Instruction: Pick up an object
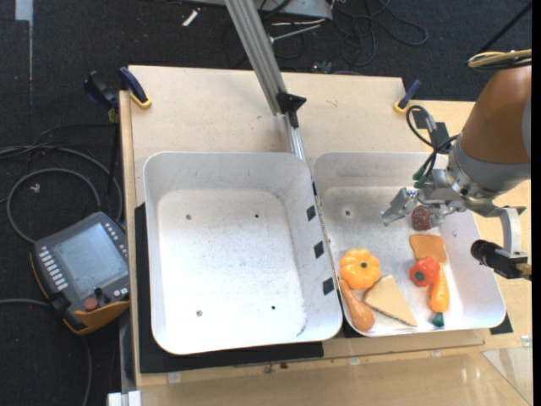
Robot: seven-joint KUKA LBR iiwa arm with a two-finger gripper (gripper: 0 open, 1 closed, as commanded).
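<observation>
My gripper (417, 209) hangs over the back of the right bin (363, 169), reaching in from the right. Its fingers (396, 209) stand open and spread to either side of a small dark brown round thing (421, 219), which sits just beneath them. I cannot tell whether they touch it. Nearer the front lie an orange slice (428, 246), a red tomato-like piece (424, 271), a carrot (439, 294), an orange pumpkin (360, 269), a tan wedge (392, 301) and a brownish root (358, 309).
The left bin (221, 248) adjoins the right one along a shared wall with black clips (319, 249). A slanted metal pole (262, 53) rises behind the bins. A teach pendant (82, 265) lies on the floor at left.
</observation>
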